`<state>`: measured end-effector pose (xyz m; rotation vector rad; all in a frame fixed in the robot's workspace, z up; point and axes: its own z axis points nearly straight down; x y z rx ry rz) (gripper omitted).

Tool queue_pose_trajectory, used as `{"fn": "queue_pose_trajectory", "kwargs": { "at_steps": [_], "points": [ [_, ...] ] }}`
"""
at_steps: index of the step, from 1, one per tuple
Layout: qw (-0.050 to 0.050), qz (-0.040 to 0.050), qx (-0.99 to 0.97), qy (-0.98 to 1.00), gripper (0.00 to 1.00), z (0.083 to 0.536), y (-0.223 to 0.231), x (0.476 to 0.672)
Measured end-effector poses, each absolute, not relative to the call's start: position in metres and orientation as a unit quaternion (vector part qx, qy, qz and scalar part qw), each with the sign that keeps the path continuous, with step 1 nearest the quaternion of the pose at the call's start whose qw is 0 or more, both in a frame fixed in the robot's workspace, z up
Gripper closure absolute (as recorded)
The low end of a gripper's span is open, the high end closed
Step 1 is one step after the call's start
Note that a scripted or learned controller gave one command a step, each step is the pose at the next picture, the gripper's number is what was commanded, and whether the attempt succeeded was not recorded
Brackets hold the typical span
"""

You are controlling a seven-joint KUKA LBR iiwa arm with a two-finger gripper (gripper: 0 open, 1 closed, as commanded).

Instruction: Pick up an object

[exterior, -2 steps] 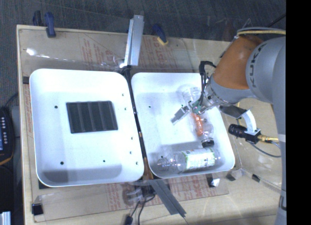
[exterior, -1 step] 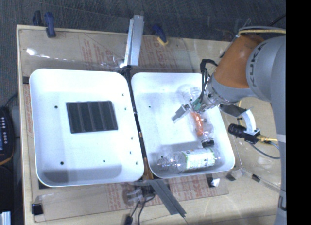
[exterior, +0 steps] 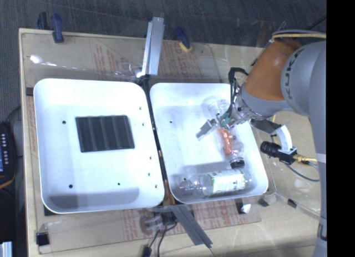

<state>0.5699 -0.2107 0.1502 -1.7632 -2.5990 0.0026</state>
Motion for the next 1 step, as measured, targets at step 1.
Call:
{"fn": "queue_pose_trajectory", "kwargs": {
  "at_steps": [1],
  "points": [
    [-0.001,0.0003,-0.556,-0.831,0.0,0.1599,-0.2103,0.5673]
  ]
}}
